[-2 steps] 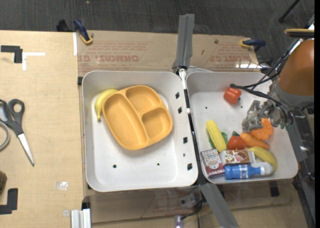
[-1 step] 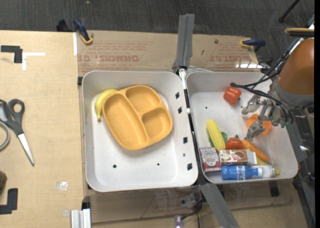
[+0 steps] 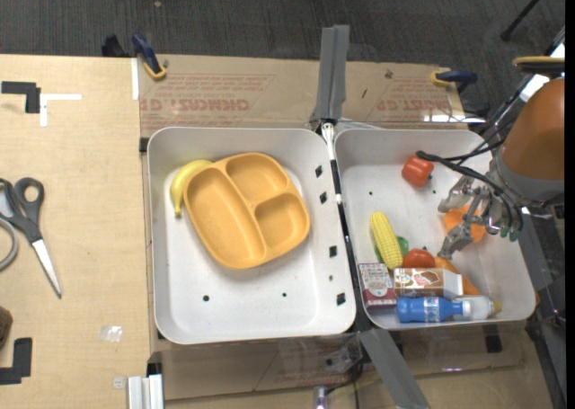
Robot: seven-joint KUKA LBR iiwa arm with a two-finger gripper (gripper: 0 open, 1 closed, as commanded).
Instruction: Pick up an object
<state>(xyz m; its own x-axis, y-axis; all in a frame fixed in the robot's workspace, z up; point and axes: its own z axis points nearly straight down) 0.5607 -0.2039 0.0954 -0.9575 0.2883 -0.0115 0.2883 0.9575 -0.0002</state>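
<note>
Your likely target is the orange object near the right edge of the right bin, about halfway down that wall, w/ the gripper right over it. The metal fingers look spread rather than clenched, one tip low and left of the orange object, the other parts above it, but you can't tell if it's actually between the pads; too much cable and metal in the way, so don't count it as held. Step in hand, as a judgement: the grasp approach, arm low in the bin, lift not yet done. Next move calls for closing squarely on the orange object, then a straight rise clear of the bin wall. Watch the neighbours: a red tomato-like piece sits just beside the lower fingertip, toward the bin's near edge, w/ the corn cob further left, mid-bin. Along the near edge lie a small carton and a blue bottle, close together. A red pepper sits toward the far edge, well apart from the gripper. The left bin carries a yellow divided plate w/ a banana touching its far-left rim; not relevant to this grab.
</note>
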